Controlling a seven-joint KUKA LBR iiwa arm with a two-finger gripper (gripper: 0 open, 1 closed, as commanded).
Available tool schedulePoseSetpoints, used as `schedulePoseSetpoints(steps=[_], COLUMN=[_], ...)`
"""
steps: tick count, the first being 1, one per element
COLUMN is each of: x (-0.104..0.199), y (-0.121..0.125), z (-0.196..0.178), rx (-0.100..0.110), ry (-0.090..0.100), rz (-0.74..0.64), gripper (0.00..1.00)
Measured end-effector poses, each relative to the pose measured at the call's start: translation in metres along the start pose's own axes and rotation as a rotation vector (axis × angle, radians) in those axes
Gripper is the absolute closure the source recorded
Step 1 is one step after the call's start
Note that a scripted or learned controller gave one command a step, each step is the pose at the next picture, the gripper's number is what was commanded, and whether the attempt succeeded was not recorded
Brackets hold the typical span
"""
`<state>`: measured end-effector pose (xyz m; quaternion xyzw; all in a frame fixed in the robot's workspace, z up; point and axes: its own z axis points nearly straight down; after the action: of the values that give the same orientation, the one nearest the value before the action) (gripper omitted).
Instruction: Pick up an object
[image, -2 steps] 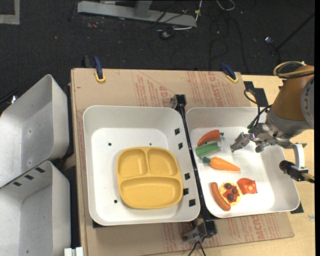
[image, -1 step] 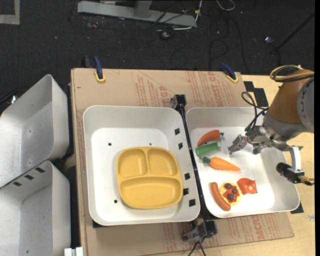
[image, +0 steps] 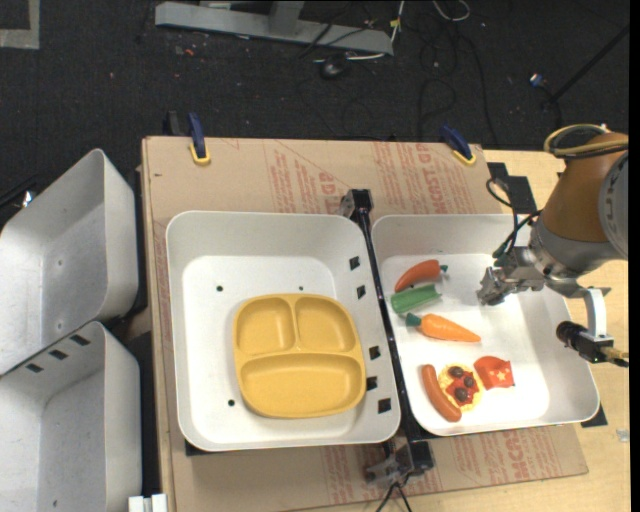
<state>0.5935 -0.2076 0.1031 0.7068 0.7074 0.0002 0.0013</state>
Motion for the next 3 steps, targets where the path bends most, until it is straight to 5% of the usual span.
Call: schedulePoseSetpoints(steps=[3], x=[-0.002], y=[0.009], z=[-0.163], rx=[-0.004], ry=[-0.001], rz=[-0.001], gripper=[1.0])
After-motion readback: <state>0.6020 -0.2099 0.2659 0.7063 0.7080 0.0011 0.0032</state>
